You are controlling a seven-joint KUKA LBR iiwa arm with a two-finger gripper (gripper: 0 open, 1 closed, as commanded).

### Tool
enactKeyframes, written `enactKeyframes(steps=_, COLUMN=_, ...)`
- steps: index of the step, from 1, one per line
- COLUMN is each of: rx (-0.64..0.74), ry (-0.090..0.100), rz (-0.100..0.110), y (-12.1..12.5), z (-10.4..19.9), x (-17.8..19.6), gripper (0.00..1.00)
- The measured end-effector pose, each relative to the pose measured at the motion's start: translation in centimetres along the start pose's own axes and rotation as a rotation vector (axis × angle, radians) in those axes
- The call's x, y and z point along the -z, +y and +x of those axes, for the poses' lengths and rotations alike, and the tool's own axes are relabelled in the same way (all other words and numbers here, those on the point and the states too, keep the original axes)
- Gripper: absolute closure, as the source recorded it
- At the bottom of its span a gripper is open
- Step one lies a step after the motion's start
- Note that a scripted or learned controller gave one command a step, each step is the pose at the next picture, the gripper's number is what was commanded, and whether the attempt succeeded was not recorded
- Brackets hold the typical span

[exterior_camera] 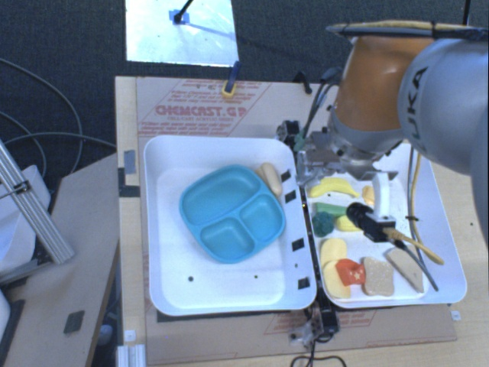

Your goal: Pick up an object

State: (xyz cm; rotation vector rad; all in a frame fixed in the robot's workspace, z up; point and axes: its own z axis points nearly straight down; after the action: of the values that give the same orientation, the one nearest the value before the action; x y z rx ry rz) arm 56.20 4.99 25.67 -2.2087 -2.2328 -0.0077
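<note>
My gripper (312, 168) hangs over the upper left corner of the right bin (447, 260), close to the wall between the two bins. Just below it lie a yellow banana (333, 187), a flat green piece (330, 206) and a dark green lump (323, 222). Further toward the front of this bin are a pale yellow piece (333, 251), a red piece (350, 271), a slice of bread (377, 276) and a tan wedge (404, 268). The arm's wrist hides the back of the bin.
The left bin (170, 281) holds a blue divided plate (231, 213) and a tan oval piece (270, 178) at the plate's upper right. A cardboard sheet (199, 109) lies under both bins. Cables trail across the floor on the left.
</note>
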Motion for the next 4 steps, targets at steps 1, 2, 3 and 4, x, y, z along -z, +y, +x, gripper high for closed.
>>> enactKeyframes(steps=1, rx=-0.004, ry=-0.003, rz=-0.003, y=5.7, z=2.5, x=-0.9, gripper=1.0)
enactKeyframes(steps=2, rx=-0.011, ry=-0.004, rz=0.006, y=0.5, z=1.0, x=-2.9, gripper=1.0)
enactKeyframes(steps=3, rx=-0.012, ry=-0.006, rz=-0.007, y=11.0, z=-4.9, x=-7.3, gripper=1.0)
enactKeyframes(steps=4, rx=-0.004, ry=-0.003, rz=0.0, y=10.7, z=-0.2, x=-7.1, gripper=1.0)
